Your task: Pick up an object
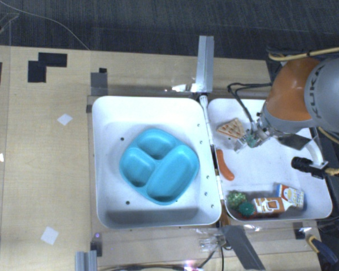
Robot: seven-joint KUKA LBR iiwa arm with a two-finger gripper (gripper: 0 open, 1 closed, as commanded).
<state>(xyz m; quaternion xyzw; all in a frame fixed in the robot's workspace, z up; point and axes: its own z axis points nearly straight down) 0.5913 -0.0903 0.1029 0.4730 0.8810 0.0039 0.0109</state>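
Task not done as far as I can judge: nothing is lifted, every object lies on a bin floor. The pick is left, grasp and raise both.

Near to far, right bin (325, 208) first. Along its 6 o'clock wall: a green broccoli-like toy (238, 199) with a darker green ball (246, 209) touching it, then an orange-and-white juice carton (269, 206) lying flat, just beside a small white carton (291, 194) toward 3 o'clock. Further back, at 9 o'clock against the divider, an orange hot-dog-shaped toy (225, 166). At the far 11 o'clock corner, a tan waffle-patterned cracker piece (231, 129).

The gripper (252, 138) sits low over the right bin, just beside the cracker on its 3 o'clock side, possibly touching it; too small and blurred to tell how wide it stands or whether it has anything. The cracker looks like the likely target, my guess only.

Left bin (104, 151): one blue three-compartment plate (159, 166) in the middle, tilted slightly, nothing in its compartments.
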